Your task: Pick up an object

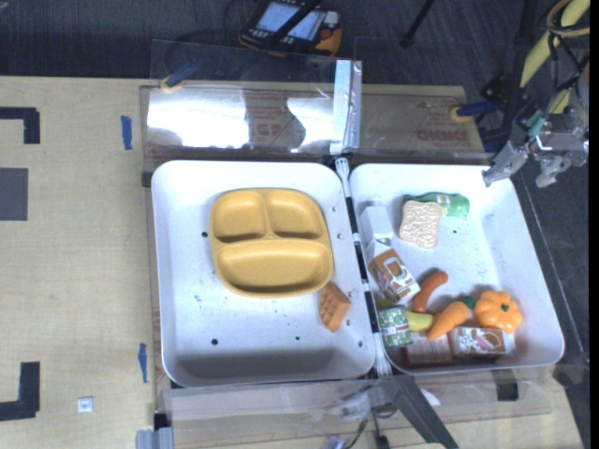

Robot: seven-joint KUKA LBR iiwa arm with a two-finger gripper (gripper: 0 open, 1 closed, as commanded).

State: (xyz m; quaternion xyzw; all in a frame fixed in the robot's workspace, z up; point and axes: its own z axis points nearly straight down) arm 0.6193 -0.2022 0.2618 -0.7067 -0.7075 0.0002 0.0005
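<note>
Nowhere legible, labels on the carton (394,276) and can (480,342) blur.

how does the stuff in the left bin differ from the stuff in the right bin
The left bin holds two things, a big yellow divided tray and a small orange waffle piece; the right bin holds many small toy foods crowded along its left and lower sides. Both bins are shallow and white.

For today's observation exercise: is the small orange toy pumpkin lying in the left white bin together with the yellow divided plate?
No, the small orange toy pumpkin lies in the right white bin, while the yellow divided plate sits in the left white bin.
</note>
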